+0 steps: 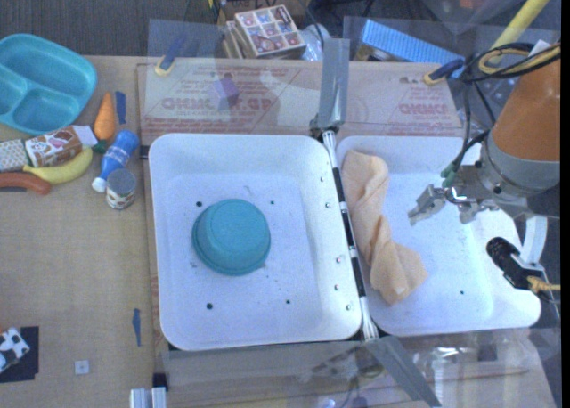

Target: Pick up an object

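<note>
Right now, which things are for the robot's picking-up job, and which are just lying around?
For the job:
teal bowl in the left bin
tan cloth in the right bin
claw

Lying around:
blue tray
banana
carrot
small can

A round blue-green bowl [232, 236] is seen in the left bin [169, 166]. It is turned upside down, with its flat bottom facing up. It is placed a little left of the middle of that bin, away from the walls. A soft tan cloth [381, 226] is laid in the right bin [499, 308]. It is crumpled and stretched out long, close along that bin's left wall.
</note>
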Controlling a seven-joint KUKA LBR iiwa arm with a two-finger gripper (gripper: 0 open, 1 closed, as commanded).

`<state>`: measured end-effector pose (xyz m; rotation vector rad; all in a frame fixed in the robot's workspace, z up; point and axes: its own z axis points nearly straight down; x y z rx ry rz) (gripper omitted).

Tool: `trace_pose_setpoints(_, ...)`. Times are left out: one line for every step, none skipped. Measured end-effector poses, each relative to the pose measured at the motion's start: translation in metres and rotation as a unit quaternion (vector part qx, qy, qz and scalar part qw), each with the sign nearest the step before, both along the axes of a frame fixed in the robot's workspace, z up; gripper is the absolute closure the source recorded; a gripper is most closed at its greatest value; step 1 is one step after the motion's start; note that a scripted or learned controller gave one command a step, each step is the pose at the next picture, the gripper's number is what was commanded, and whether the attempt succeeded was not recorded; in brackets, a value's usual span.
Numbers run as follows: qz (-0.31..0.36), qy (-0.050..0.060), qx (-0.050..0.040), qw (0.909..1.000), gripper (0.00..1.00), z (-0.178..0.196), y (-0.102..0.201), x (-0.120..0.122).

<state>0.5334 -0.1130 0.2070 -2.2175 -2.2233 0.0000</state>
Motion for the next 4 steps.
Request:
trace_pose_setpoints(0.015, 0.0, -0.0003, 0.9999, 0.0, -0.105, 0.01, -0.02)
trace_pose_setpoints(0.05, -0.01, -0.002, 0.9987, 0.0, -0.116, 0.016, -0.038)
trace_pose_setpoints(0.049, -0.011, -0.0006, 0.9987, 1.0, -0.105, 0.016, -0.038)
trace_pose_setpoints(0.107, -0.001, -0.0006, 0.9942, 1.0, 0.02, 0.07, -0.039)
